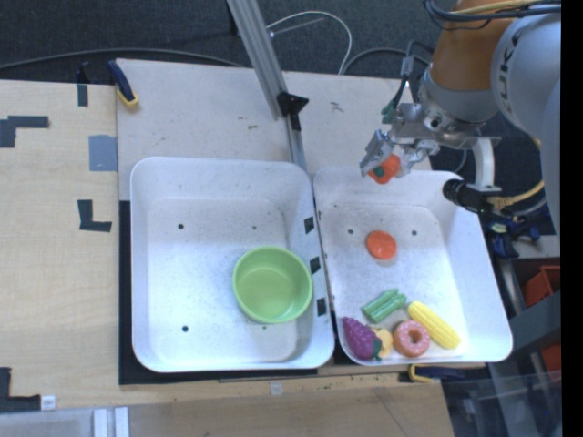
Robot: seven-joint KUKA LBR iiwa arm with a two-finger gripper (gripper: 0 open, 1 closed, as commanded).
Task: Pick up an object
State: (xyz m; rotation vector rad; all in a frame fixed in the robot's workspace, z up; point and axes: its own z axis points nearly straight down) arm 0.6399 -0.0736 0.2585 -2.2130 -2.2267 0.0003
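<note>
Fingers (386,164) clamped on red-orange toy (386,168) over right bin's (474,244) far edge, w/ open floor below.

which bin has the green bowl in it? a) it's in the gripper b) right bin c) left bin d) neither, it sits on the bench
c: the green bowl sits on the floor of the left bin, near its front right part, while the right bin holds the toy foods.
</note>
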